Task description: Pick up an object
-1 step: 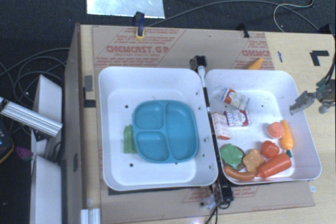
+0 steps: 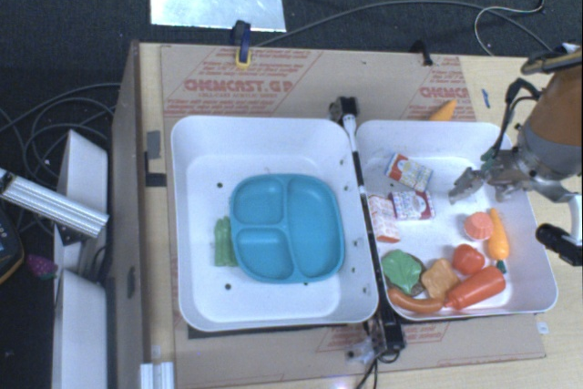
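The gripper (image 2: 466, 184) is hovering over the right bin (image 2: 544, 261), fingers slightly spread and gripping nothing. Nothing is lifted; the toy carrot (image 2: 497, 234) is lying just below the fingers, waiting.

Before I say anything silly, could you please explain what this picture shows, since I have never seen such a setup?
It is one camera fixed above a bench, looking down at a slant. The grey and orange thing on the right is a robot arm, and its claw hovers over the right bin with nothing between its fingers. Its job is to pick something up. That bin holds toy food: an orange carrot, a red tomato, a green vegetable, a sausage and small packets. The left bin holds a blue divided plate with a green piece beside it.
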{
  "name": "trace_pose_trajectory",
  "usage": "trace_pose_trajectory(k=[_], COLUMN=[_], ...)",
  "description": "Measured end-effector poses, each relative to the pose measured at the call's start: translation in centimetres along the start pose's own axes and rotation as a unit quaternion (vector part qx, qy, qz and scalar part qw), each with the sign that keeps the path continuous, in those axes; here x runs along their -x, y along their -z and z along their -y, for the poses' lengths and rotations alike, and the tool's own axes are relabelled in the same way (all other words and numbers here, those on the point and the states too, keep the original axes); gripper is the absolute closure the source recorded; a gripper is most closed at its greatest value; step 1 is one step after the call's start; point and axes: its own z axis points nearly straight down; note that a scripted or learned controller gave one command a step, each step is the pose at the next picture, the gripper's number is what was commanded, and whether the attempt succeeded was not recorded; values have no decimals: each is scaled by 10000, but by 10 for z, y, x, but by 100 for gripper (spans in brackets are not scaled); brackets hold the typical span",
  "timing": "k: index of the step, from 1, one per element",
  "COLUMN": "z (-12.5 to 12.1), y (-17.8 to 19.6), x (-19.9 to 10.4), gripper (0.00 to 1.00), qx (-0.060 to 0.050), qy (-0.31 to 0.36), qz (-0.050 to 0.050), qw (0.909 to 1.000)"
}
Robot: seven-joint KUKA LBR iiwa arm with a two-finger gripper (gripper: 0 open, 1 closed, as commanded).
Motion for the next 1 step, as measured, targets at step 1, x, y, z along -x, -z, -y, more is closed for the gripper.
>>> trace_pose_trajectory(k=[1], z=[17], y=[-70], x=[18], gripper=[0], qx=[45], qy=[17], qz=[-27], qw=[10000])
